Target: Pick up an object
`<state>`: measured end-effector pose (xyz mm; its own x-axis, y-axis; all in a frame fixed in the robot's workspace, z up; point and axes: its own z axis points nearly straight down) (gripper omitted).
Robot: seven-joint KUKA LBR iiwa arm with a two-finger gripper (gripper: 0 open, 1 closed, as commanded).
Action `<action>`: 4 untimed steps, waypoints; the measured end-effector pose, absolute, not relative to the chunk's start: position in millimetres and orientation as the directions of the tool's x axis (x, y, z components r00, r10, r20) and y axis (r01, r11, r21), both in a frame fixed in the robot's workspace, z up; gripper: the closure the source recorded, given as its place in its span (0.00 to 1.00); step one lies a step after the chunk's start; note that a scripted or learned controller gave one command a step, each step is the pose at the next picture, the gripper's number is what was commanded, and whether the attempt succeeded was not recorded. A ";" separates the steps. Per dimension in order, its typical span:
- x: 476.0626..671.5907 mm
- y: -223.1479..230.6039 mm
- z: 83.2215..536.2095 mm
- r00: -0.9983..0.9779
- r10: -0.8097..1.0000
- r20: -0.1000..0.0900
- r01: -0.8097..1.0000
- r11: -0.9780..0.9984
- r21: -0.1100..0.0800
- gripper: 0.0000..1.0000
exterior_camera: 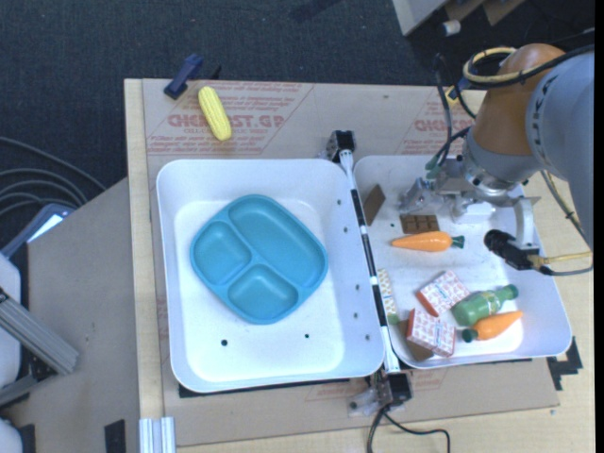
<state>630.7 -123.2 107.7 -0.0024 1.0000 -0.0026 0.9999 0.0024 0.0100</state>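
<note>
My gripper (441, 200) hangs over the back of the right bin (552, 333), open, with nothing between its fingers. A brown chocolate block (419, 223) lies just below it, and an orange carrot (422, 243) lies in front of that. A small brown piece (374, 199) leans at the bin's left wall. At the front of the bin sit two red-and-white cartons (441, 293) (430, 331), a green bottle (484, 303) and a smaller carrot (494, 325).
The left bin (179, 187) holds a blue divided plate (259, 258). A yellow corn cob (215, 112) and a blue object (183, 75) lie on the bench behind it. A black part (505, 246) of the arm juts over the right bin.
</note>
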 end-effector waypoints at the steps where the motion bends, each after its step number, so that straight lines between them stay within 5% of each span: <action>1: 601.3 -117.1 84.2 0.001 1.000 0.001 1.000 -0.001 -0.004 0.00; 3: 650.6 -144.3 85.1 -0.001 1.000 0.000 1.000 0.001 0.000 0.00; 4: 648.9 -144.8 94.0 -0.002 1.000 -0.002 1.000 0.002 -0.008 1.00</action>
